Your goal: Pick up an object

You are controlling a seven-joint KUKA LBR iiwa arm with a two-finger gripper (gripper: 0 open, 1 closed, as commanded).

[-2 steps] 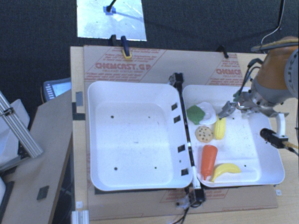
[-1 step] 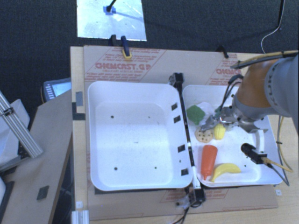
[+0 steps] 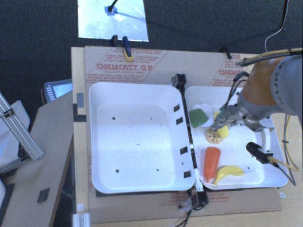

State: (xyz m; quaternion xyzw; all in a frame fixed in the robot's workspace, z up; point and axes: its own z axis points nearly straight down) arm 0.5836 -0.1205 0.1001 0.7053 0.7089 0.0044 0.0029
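The right bin (image 3: 265,174) holds a green leafy toy (image 3: 199,117), a tan cookie with dark spots (image 3: 213,136), a small yellow piece (image 3: 222,130), an orange carrot (image 3: 211,161) and a yellow banana (image 3: 228,172). My gripper (image 3: 220,122) hangs low over the bin's middle, its tip right at the small yellow piece and just above the cookie. The grey arm with its orange band (image 3: 263,82) reaches in from the right and hides the back right of the bin.
The left bin (image 3: 137,136) sits beside the right one, split from it by a black divider with clips (image 3: 185,131). A black cable fitting (image 3: 258,152) lies over the right bin's right side. Cardboard (image 3: 142,67) lines the bench behind the bins.
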